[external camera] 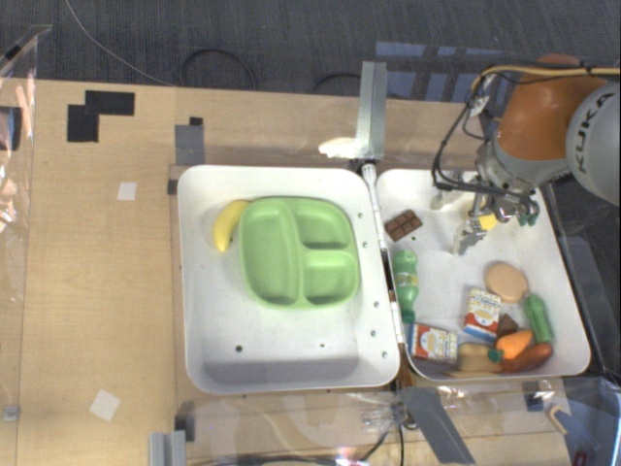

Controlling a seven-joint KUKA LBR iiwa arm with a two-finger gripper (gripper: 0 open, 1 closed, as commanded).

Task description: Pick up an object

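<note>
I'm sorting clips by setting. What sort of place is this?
Likely a robotics lab test bench, not a kitchen: a grey and orange arm reaches over two white bins, toy food such as a banana fills them, and cables run across grey carpet.

Dark carpet (243, 8); wooden bench (87, 289).

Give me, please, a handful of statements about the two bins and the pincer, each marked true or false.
1. The green tray lies in the left bin. True.
2. The banana lies among the food in the right bin. False: it lies in the left bin, against the tray's left edge.
3. The pincer hangs over the right bin. True.
4. The chocolate bar sits on the green tray. False: it lies in the right bin, near the divider.
5. The carrot lies near the right bin's front corner. True.
</note>
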